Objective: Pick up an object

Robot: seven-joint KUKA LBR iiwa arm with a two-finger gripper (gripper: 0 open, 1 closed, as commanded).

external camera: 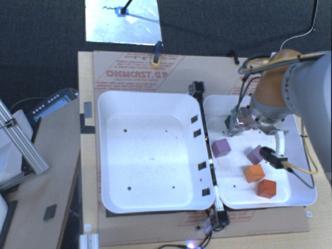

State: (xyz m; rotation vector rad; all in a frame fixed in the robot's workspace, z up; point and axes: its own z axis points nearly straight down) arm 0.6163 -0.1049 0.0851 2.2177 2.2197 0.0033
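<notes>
Pincer point(232, 124) above purple block point(221, 147); perhaps nothing between.

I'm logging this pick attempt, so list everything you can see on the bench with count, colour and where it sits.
bins: two, white, side by side on the bench
purple blocks: two, purple, right bin, one near its left wall, one further right
orange blocks: two, orange, right bin, front part; the darker one nearest the front rim
cardboard sheet: one, brown with red print, under the bins
shiny panel: one, silvery, behind the bench
arm: one, grey with orange band, over the right bin
tool: one, above the right bin's back part
</notes>
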